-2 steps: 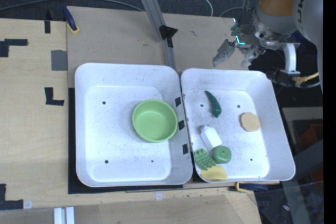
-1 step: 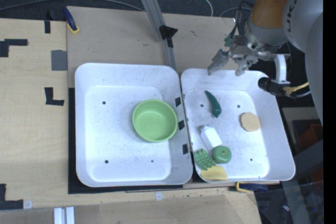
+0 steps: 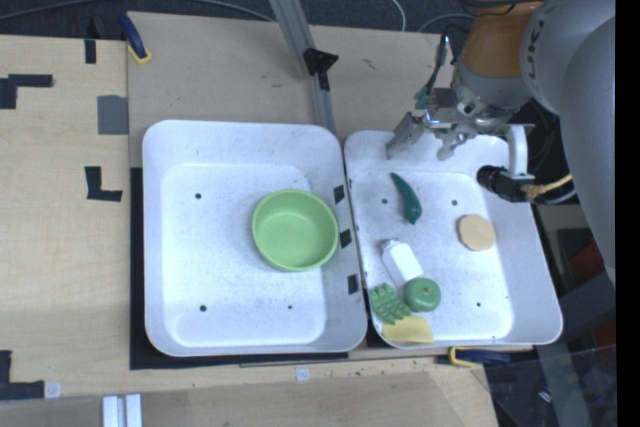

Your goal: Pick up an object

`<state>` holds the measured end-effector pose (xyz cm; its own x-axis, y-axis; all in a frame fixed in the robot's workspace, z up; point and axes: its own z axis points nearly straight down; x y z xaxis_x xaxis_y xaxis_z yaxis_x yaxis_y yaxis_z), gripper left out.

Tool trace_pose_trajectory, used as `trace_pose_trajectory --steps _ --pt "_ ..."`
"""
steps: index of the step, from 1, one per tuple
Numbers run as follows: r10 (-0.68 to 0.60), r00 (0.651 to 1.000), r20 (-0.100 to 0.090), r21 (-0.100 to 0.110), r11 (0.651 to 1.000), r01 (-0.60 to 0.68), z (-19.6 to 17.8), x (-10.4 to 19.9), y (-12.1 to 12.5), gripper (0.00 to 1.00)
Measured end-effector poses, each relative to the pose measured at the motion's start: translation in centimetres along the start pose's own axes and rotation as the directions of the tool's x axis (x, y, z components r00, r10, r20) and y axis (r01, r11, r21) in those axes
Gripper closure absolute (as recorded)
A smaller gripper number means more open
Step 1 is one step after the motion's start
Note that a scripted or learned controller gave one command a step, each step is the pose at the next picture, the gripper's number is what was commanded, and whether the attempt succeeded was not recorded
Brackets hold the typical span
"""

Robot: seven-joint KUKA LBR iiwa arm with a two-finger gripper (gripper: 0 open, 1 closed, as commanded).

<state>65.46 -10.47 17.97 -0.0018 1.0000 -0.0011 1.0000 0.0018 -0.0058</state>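
Arm (image 3: 575,45) cut off at right edge; yellow item (image 3: 412,330) at bin's near rim — too small to identify.

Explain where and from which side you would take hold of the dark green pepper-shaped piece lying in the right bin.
Grip the dark green pepper piece across its narrow middle, coming straight down from above. It lies flat on the right bin floor, long and slim, running top to bottom in the view, so the fingers should probably close from its left and right. Nothing touches it; the tool hovers just above.

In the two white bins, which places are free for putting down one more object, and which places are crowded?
Left bin: free floor all around the green bowl, widest toward its left wall. Right bin: a free patch below the tan disc. Crowded: its near left corner, with white bottle, green cap, yellow piece.
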Motion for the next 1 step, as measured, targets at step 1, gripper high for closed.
trace_pose_trajectory --steps 1 --pt "0.0 1.0 -0.001 0.003 1.0 0.0 6.55 0.06 -0.14 0.0"
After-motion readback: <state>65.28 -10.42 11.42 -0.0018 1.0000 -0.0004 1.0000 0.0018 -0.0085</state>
